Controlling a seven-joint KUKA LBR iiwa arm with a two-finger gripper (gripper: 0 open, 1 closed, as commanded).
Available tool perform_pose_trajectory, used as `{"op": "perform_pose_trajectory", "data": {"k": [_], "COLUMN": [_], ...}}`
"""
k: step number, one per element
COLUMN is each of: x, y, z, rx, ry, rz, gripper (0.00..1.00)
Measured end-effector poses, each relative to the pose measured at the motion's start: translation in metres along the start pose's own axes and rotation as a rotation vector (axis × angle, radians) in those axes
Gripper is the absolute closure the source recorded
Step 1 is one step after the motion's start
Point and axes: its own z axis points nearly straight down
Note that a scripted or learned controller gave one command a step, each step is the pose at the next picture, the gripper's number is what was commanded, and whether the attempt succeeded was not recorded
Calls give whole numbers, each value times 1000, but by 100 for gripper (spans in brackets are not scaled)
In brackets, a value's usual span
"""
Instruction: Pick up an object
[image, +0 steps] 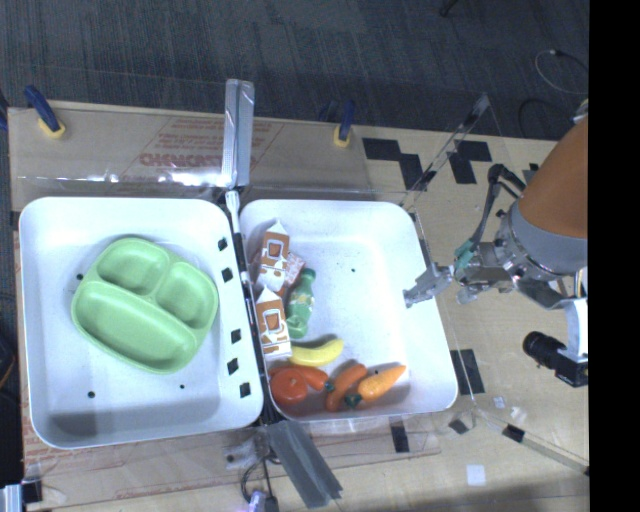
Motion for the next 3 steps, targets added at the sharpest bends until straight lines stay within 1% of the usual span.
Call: {"op": "perform_pose_trajectory", "data": {"k": [1,2,3], "x": [-1,-1,41], "y": [-6,-6,23], "z": [184,184,195], "rx": [1,1,-3], "ry": [1,1,-1], "rz": [-62,-62,-230], "gripper": [0,0,0]}}
